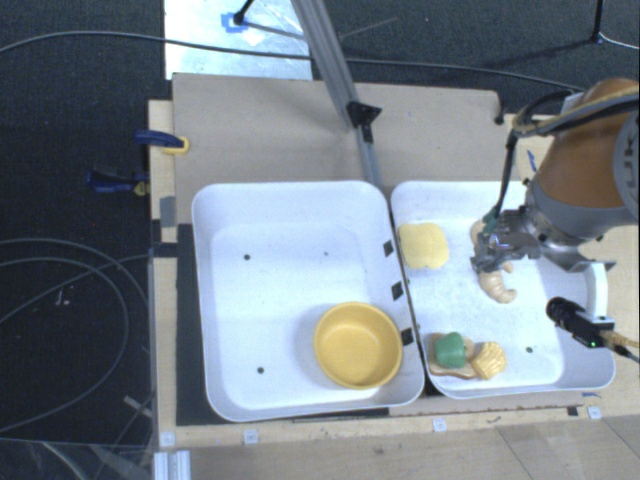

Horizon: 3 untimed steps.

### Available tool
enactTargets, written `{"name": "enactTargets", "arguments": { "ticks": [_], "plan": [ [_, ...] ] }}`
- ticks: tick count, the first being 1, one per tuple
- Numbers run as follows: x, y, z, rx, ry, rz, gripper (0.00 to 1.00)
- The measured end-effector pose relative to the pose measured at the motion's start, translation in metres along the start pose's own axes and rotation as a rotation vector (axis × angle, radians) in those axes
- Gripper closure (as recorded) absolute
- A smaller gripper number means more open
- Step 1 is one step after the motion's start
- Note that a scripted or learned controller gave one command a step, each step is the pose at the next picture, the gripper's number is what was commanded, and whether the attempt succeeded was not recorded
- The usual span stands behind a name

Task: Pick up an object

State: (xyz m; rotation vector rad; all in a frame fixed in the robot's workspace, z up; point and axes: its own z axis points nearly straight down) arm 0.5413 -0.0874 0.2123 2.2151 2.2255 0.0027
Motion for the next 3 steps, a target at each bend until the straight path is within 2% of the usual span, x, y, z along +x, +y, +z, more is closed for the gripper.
{"name": "enactTargets", "arguments": {
  "ticks": [2,3],
  "plan": [
    [0.097,0.027,0.007,0.0,0.002,-0.006,1.0],
    [0.141,0.048,-0.008,-0.002,0.002,-0.006,1.0]
  ]
}}
